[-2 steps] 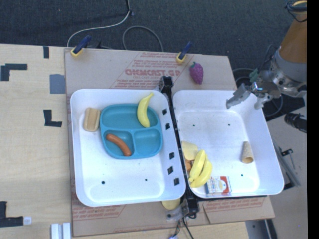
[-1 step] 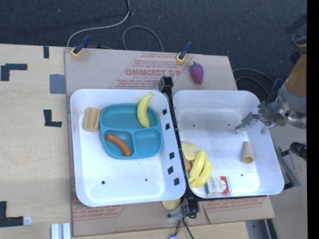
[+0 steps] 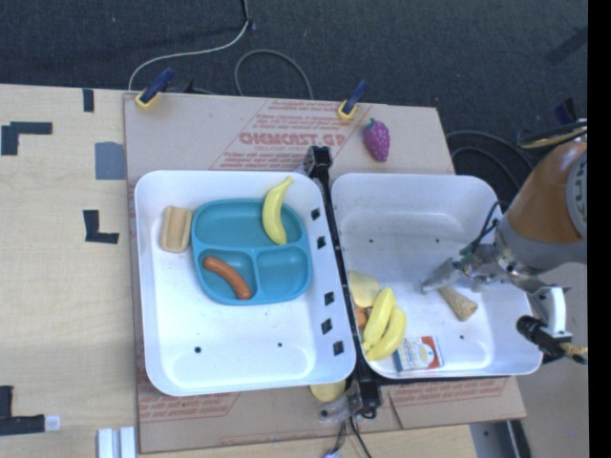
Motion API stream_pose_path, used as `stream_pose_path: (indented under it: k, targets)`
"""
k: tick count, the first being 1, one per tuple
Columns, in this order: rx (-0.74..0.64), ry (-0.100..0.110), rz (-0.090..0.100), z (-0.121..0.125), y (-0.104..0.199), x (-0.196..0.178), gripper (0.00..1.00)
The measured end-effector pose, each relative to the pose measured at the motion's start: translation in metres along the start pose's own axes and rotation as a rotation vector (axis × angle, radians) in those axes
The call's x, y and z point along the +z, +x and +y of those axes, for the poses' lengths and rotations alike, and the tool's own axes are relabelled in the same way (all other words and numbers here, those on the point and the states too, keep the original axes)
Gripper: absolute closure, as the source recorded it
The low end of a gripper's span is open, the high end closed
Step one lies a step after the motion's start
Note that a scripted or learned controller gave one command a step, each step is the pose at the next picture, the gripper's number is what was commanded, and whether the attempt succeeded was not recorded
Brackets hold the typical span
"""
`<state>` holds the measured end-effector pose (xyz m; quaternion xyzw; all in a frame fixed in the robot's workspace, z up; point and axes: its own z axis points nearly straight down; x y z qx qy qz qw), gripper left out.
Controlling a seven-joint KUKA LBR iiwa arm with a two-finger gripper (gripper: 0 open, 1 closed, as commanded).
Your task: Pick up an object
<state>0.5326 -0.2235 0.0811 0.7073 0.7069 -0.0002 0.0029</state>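
My gripper [image 3: 441,277] hangs low over the right bin [image 3: 410,198], near its middle right, with the grey arm and its orange band [image 3: 546,203] behind it. A tan cone-shaped piece [image 3: 459,302] lies just below and right of the gripper, apart from it. A bunch of yellow bananas [image 3: 384,321] lies in the bin's lower left, with a pale yellow item [image 3: 362,286] above it. A small white and red carton [image 3: 417,354] rests at the bin's front edge. I see nothing held in the gripper.
The left bin [image 3: 162,342] holds a blue divided plate [image 3: 286,273] with a banana [image 3: 276,213] and a sausage [image 3: 227,276]; a bread piece [image 3: 175,228] lies beside it. Purple grapes [image 3: 377,139] sit on the cardboard behind the bins.
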Motion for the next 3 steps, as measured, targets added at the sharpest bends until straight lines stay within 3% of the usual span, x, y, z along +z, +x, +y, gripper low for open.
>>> stream_pose_path:
  k: [1, 2, 3]
  targets:
    - [0.0, -0.005, -0.003, 0.003, -0.001, -0.017, 1.0]
    - [-0.008, -0.002, 0.003, 0.01, 0.095, -0.006, 1.0]
    - [-0.01, -0.008, 0.006, 0.049, 0.157, -0.11, 1.0]
